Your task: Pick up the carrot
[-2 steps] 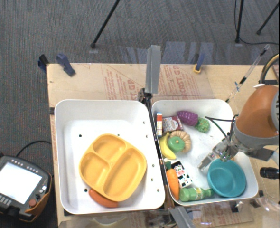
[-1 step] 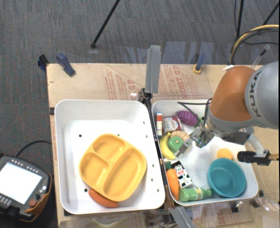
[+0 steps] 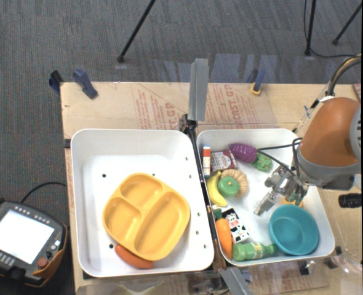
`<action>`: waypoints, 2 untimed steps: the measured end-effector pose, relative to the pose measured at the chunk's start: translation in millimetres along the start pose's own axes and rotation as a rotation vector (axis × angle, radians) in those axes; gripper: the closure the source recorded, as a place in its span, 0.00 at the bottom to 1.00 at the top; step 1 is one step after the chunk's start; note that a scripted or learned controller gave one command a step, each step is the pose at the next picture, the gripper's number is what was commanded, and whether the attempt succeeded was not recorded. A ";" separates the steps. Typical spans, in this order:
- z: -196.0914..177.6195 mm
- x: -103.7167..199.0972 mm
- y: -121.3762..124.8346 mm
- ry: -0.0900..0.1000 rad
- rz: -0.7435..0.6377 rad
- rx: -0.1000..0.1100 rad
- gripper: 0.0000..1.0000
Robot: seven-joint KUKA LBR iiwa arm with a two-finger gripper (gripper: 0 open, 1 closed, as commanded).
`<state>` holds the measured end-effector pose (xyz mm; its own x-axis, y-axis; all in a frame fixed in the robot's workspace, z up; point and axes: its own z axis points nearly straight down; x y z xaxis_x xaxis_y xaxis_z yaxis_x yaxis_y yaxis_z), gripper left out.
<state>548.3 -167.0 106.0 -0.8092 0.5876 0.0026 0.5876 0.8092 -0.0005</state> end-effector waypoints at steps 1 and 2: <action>-10.2 -0.3 1.0 0.000 -0.001 -0.002 1.00; -90.8 -1.8 -55.3 -0.011 0.070 -0.003 1.00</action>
